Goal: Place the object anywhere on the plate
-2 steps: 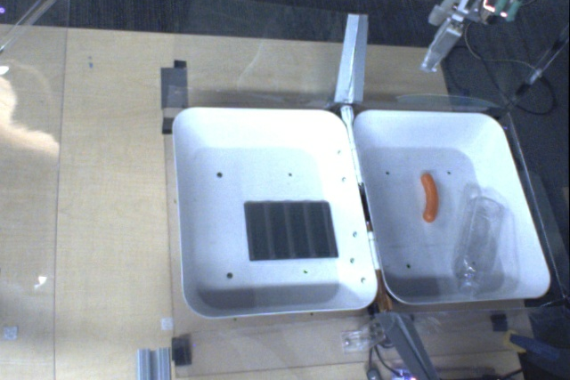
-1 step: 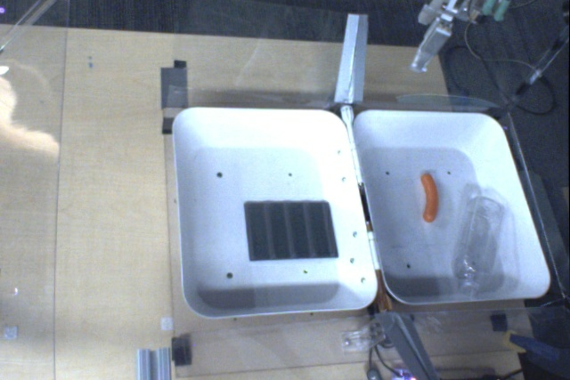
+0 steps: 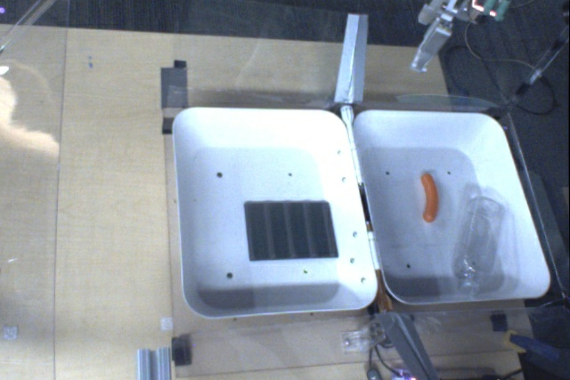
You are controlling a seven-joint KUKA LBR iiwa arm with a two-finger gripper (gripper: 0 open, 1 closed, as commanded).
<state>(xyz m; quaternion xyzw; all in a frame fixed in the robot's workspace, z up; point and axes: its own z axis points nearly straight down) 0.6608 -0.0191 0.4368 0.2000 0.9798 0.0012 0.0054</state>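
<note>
- Two shallow white bins sit side by side on the wooden bench (image 3: 107,191), both with rounded corners and smooth, glossy-looking walls.
- The left bin (image 3: 205,147) holds a dark, square plate (image 3: 291,230) with ridges running across it, lying flat near the middle-bottom of the bin.
- The right bin (image 3: 392,138) has a small orange sausage-shaped object (image 3: 429,196), slim and slightly curved, lying roughly in the centre.
- Just to the right of it lies a clear plastic bottle (image 3: 476,240), see-through enough that it's kinda hard to make out against the white.
- The gripper (image 3: 430,38) hangs up at the top right, beyond the far edge of the right bin, with nothing between its pale metal fingers (image 3: 424,53); whether they're spread or pinched together, can't really tell from this angle.
- So the orange object is well apart from the fingers, down in the bin, untouched, and not on the plate.
</note>
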